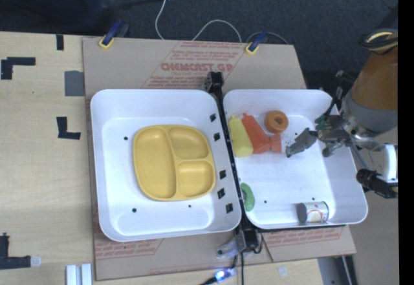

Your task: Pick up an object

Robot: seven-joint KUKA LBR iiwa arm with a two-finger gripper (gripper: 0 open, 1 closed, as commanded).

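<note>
A small can (314,212) lies on its side below the gripper (299,146), well apart from it. The gripper is seen hovering with fingers apart, nothing between them. Just left of it lie an orange piece (257,134), a yellow piece (240,137) and a ring (277,121). Farther left, a yellow divided plate (173,162) is set.

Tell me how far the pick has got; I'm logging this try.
Done: the gripper is over the right bin, beside the orange ring and red piece. In hand: nothing shows between its fingers. Left: closing on and lifting an object; the yellow piece and can lie untouched.
</note>
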